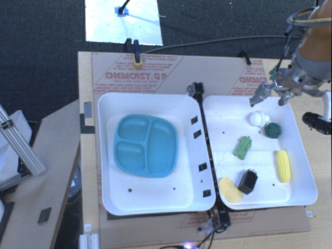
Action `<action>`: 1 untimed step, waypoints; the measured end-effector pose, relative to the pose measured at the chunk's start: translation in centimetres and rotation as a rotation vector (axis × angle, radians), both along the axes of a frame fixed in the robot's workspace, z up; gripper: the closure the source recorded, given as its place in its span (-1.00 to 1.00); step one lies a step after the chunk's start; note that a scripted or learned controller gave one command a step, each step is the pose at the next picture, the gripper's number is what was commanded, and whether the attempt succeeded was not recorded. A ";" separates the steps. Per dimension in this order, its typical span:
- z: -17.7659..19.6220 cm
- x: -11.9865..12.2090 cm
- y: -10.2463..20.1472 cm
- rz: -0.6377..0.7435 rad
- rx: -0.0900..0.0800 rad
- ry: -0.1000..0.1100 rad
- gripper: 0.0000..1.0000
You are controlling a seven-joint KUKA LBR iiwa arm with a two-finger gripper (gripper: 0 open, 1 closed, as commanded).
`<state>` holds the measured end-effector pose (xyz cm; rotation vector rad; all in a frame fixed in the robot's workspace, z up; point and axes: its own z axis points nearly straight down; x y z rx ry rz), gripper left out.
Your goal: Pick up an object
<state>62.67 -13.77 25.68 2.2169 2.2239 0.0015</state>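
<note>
Both bins (155, 104) look like smooth, slightly glossy white plastic. The blue tray (146, 145) at left is matt plastic (three moulded compartments). The yellow corn (283, 165) has a ribbed plastic skin. The surface (171, 71) reads as pale board under printed film; the end effector (271, 93) is dull grey metal.

Robotics lab: bench (155, 66) with white bins (150, 198), loose cables (207, 43).

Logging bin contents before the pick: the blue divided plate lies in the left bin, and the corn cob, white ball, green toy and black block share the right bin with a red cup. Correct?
Not quite. The camera view shows no red cup; the fifth small item near the right bin's front edge is a yellow piece. The rest holds: blue divided plate in the left bin, corn cob, white ball, green toy and black block in the right.
</note>
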 end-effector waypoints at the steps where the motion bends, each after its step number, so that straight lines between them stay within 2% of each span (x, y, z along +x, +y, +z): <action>1: -5.2 -0.2 -1.0 -0.003 0.000 0.002 -1.00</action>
